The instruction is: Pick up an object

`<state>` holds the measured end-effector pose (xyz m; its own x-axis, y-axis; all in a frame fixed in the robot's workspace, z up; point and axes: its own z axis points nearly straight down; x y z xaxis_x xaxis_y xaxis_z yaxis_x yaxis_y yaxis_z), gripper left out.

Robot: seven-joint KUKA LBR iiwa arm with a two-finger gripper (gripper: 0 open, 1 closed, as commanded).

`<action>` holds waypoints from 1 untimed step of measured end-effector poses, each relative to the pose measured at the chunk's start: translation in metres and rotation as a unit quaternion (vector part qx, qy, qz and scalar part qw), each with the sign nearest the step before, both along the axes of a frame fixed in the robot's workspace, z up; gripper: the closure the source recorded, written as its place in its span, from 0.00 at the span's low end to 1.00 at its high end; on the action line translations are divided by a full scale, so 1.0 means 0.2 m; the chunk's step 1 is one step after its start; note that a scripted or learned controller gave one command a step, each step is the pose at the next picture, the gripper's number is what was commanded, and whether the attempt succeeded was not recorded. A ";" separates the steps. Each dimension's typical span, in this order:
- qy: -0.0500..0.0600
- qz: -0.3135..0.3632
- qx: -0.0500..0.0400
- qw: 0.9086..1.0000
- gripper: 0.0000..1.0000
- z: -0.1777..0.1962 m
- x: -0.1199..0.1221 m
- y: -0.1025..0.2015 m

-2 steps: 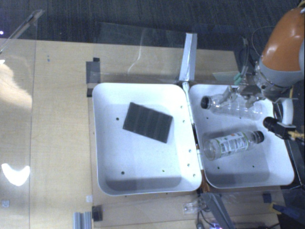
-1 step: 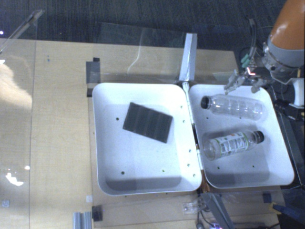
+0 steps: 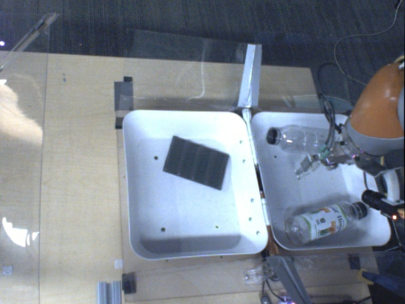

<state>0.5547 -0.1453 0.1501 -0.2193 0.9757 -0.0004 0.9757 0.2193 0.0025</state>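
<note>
A pale wooden desk (image 3: 69, 189) on dark carpet (image 3: 158, 8) carries two white bins. The left bin (image 3: 190, 233) holds a dark pad (image 3: 196, 162). In the right bin (image 3: 278, 189), two clear bottles lie: one (image 3: 297, 138) near the far edge, beside the gripper (image 3: 311, 164) with fingers spread and holding nothing, and a labelled one (image 3: 323, 220) near the front.

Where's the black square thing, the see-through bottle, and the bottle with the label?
Black pad (image 3: 196, 162), camera view, middle of its top face.
Clear bottle (image 3: 302, 137), camera view, middle of its body.
Labelled bottle (image 3: 323, 221), camera view, on its label.
</note>
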 end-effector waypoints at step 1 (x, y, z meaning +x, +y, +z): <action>0.014 -0.066 0.002 0.998 0.00 -0.32 0.39 -0.16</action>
